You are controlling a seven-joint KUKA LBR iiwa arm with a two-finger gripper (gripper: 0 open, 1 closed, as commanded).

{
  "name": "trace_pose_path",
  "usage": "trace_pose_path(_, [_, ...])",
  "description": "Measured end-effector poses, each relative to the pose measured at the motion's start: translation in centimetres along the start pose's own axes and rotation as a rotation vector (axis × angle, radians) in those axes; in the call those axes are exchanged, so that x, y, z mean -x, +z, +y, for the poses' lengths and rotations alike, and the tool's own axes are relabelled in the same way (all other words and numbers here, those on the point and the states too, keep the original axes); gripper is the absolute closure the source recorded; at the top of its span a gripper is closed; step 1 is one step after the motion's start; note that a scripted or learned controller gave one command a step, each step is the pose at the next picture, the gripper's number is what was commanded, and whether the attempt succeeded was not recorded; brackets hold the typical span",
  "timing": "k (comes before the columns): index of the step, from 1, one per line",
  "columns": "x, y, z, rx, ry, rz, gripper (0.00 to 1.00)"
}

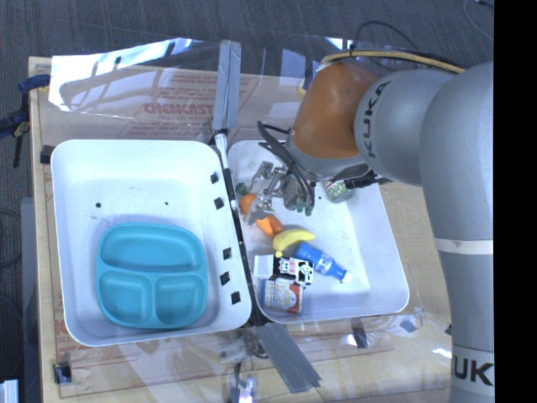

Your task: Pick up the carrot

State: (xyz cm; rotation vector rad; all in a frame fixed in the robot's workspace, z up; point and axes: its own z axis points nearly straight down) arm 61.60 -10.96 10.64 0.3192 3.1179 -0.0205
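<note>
The carrot (268, 224) is a small orange piece lying in the upper left part of the right bin (382, 250), close to the divider between the bins. Another orange bit (246, 201) shows just up and to the left of it, partly covered by the gripper. My gripper (281, 191) hangs low in the right bin, just above and slightly right of the carrot, under the orange wrist band (331, 112). I see nothing held in it.
A yellow banana (292, 238), a blue bottle (321, 261), a black-and-white box (294, 269) and a small carton (282, 295) crowd the right bin below the carrot. A green-capped item (338, 191) lies right of the gripper. The left bin (75, 175) holds a blue divided plate (153, 274).
</note>
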Motion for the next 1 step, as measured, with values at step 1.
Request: trace_pose_path(1, [2.18,-9.52,3.59,0.012,0.089,0.007,1.00])
